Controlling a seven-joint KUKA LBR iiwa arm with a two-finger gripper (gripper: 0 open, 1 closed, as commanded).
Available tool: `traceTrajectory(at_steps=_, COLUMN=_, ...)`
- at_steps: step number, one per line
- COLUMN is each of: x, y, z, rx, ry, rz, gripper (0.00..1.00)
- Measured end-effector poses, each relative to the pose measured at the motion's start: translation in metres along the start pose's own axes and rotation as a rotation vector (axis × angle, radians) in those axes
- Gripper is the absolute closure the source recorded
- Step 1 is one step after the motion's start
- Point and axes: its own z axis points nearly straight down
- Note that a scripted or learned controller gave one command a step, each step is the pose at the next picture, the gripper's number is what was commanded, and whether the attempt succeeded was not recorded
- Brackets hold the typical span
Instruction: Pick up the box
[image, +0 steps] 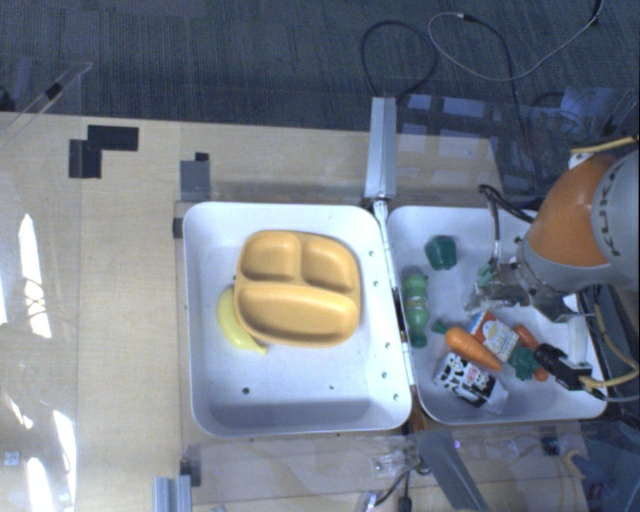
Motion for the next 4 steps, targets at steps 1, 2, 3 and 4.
traceTrajectory(at_steps=1, x=-0.032, y=-0.057, z=-0.04, rx=0.012, ry=0.0, rz=-0.016, gripper=1.0)
traceTrajectory(at_steps=2, x=-0.032, y=-0.057, z=-0.04, rx=0.012, ry=0.0, rz=-0.016, gripper=0.0)
traceTrajectory(at_steps=3, x=-0.041, y=-0.069, z=-0.155, rx=0.009, ry=-0.002, rz=-0.008, gripper=0.0)
traceTrajectory(at_steps=4, x=0.002, y=-0.066, z=-0.196, rx=0.007, ry=0.0, rz=-0.448, gripper=0.0)
